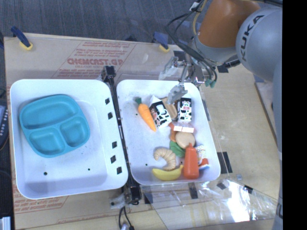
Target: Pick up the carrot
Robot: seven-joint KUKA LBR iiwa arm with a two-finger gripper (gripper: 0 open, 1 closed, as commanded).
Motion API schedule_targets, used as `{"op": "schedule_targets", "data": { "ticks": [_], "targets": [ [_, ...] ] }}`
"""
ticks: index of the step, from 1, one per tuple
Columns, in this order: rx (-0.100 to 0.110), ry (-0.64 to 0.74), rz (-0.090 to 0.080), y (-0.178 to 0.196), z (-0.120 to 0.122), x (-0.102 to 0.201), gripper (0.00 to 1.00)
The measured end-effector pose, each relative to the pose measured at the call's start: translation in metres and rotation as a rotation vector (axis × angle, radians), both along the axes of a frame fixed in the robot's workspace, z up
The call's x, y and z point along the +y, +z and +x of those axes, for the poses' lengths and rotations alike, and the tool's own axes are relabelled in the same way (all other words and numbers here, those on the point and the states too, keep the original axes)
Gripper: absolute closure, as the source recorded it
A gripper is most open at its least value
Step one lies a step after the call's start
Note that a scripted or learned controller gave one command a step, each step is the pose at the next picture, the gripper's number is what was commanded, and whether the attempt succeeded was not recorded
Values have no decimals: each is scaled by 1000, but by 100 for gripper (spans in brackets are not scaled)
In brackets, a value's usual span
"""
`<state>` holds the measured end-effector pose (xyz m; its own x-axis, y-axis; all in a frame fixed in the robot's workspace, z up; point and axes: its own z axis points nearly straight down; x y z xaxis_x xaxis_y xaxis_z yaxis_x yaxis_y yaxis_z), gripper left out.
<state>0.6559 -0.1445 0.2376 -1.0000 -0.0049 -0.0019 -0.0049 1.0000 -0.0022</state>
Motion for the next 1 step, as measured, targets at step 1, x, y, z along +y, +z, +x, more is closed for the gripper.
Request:
{"op": "schedule_targets", "data": {
  "ticks": [1],
  "targets": [
    [5, -129, 4, -148, -43, 47, 0]
  ]
}}
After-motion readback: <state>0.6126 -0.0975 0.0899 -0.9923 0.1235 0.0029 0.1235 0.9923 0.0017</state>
